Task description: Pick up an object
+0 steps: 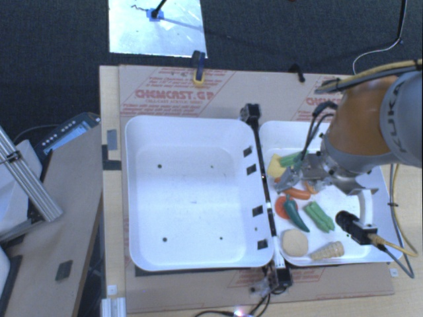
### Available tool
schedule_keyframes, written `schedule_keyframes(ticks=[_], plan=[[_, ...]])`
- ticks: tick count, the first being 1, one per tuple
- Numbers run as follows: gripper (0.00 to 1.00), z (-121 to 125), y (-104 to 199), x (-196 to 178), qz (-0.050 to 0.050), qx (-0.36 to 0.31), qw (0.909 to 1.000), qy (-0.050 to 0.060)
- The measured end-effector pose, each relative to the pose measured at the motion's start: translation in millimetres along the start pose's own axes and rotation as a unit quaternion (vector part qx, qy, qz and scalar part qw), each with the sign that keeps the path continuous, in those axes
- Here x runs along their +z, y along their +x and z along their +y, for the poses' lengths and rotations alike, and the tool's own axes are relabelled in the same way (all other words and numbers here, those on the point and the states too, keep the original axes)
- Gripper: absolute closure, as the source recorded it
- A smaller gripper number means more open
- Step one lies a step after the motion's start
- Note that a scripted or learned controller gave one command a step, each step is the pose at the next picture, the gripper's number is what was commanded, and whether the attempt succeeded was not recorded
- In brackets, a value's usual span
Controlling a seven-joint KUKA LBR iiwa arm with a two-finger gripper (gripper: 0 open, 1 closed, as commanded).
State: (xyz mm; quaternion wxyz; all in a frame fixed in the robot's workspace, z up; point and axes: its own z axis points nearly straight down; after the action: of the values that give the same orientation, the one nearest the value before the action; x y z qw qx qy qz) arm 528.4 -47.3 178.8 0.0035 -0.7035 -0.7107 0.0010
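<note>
At the near edge of the right bin (344,259) lie a round, pale bun-like piece (295,243) and, beside it to the right, a ridged tan cone (328,249) lying on its side. Just behind them a dark green pepper shape (295,215) lies slantwise, touching a red rounded piece (281,207) on its left, and a lighter green ribbed vegetable (319,216) sits to its right. Further back are a slim orange piece (299,193), a yellow lump (275,166) against the bin's left wall, and a green piece (289,158) partly under the arm. All look like smooth moulded plastic toys (matte, no glare).

The tool (291,176) hangs low over this cluster, right at the yellow lump and above the orange piece; the wrist and cabling hide the fingertips, so whether it is released or clenched cannot be told, and nothing is plainly seen between the fingers. The grey arm with its orange band (360,121) covers the back right part of the bin.

The left bin (192,193) is a shallow glossy white tray with rounded corners and a few small dark dots on its floor. Black clips (254,170) line the seam between the bins. Both rest on a printed cardboard sheet (172,91) over the tabletop (66,197). A shiny metal plate (155,18) lies on the dark carpet behind.
</note>
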Motion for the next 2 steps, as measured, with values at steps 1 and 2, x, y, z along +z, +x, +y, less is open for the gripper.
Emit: schedule_keyframes(ticks=[1,2], plan=[[1.00,0,-5,-16,-0.002,0.004,1.0000,-0.004],[1.00,-43,17,-4,-0.001,0.004,1.0000,-0.001]])
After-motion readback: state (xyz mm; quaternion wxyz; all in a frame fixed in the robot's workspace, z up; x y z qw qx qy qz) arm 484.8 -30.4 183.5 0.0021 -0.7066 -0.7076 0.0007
